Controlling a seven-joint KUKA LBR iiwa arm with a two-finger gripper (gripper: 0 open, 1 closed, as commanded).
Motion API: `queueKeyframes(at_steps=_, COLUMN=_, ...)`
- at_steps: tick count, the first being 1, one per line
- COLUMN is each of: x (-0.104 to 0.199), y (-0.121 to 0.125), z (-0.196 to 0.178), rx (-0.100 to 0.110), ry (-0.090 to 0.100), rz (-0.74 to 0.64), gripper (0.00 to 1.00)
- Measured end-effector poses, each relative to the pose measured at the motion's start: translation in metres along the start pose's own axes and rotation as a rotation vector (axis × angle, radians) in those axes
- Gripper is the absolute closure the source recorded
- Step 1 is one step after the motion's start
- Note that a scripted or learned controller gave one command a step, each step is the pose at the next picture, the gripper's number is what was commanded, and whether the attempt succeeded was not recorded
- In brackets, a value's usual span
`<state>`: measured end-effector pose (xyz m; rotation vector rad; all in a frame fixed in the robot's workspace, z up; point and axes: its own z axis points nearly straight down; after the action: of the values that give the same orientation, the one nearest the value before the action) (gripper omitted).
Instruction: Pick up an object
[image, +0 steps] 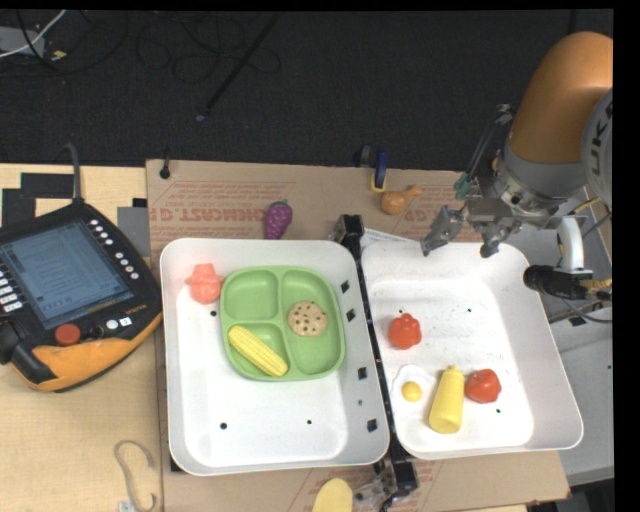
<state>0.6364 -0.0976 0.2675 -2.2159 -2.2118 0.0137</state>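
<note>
My gripper (465, 240) hangs above the far edge of the right bin (520, 300), open, with nothing between its two dark fingers. In that bin lie a red pepper (404, 331), a fried egg (411, 388), a yellow mustard bottle (448, 398) and a red tomato (483, 385), all well in front of the gripper. The left bin (260, 420) holds a green divided plate (282, 322) with a corn cob (257, 351) and a cookie (307, 319) on it. A pink toy (204, 283) sits beside the plate at the left.
Behind the bins on the cardboard lie a purple grape bunch (278, 218) and a small orange toy (398, 199). A teach pendant (70, 290) rests at the left of the bench. A yellow object (333, 495) lies in front of the bins.
</note>
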Motion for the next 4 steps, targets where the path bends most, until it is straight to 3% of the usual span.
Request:
queueKeyframes(at_steps=1, x=0.000, y=0.002, z=-0.007, rx=-0.013, ry=-0.002, rz=-0.002, gripper=0.00)
queueKeyframes(at_steps=4, x=-0.002, y=0.000, z=0.128, rx=-0.008, ry=0.000, rz=-0.003, gripper=0.00)
